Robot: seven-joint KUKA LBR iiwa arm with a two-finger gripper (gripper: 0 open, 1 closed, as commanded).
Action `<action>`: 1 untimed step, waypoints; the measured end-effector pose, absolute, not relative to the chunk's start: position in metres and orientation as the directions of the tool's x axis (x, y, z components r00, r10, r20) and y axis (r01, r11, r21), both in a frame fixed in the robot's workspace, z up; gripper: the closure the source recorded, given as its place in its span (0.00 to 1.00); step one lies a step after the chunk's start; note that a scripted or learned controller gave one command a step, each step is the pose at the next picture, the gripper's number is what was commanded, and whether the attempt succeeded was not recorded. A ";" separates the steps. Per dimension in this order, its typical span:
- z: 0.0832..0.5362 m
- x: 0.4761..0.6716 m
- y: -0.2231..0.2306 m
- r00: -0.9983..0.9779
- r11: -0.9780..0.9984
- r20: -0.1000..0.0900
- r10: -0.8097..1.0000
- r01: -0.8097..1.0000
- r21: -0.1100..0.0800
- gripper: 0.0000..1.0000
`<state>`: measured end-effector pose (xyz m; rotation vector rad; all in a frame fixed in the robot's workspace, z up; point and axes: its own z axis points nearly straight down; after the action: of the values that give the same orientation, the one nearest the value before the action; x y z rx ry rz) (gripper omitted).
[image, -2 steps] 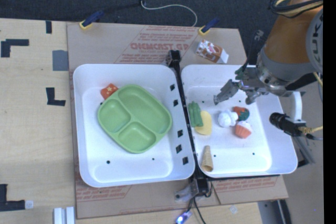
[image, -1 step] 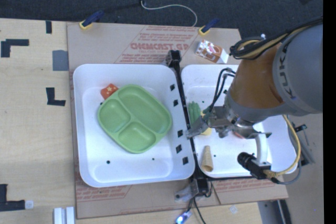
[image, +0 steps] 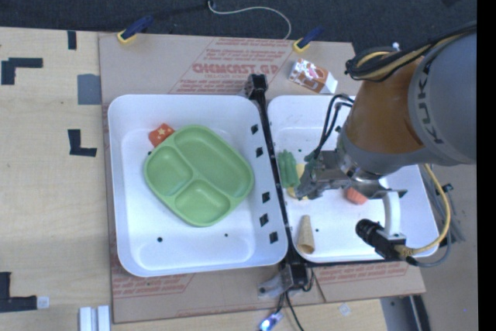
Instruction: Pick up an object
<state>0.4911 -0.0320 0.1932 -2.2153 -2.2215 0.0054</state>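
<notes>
Because our grey arm with the orange band (image: 387, 116) reaches in from the right, it hangs over the right-hand shallow white bin (image: 403, 244), and our dark two-finger gripper (image: 308, 184) sits low near that bin's left wall, close to the black divider (image: 267, 167) between the bins. Just beside the gripper lie a long green vegetable-shaped toy (image: 287, 165) and a small yellow piece (image: 292, 191), so we judge these the likeliest targets; whether either is touched we cannot tell. The gripper is too dark and crowded for us to say how its fingers stand. A small orange-red piece (image: 356, 197) lies under the wrist, and a tan cone-shaped toy (image: 306, 235) rests near the front wall, apart from the gripper. In the left-hand white bin (image: 128, 190) a green compartment plate (image: 198, 174) lies flat with a small red block (image: 160, 134) touching its upper-left edge, well apart from our reach.
</notes>
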 end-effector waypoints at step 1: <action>0.288 0.485 -0.028 -0.003 0.003 0.000 1.000 1.000 0.008 1.00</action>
<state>0.4846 -0.0282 0.2880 -2.2223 -2.2284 -0.0088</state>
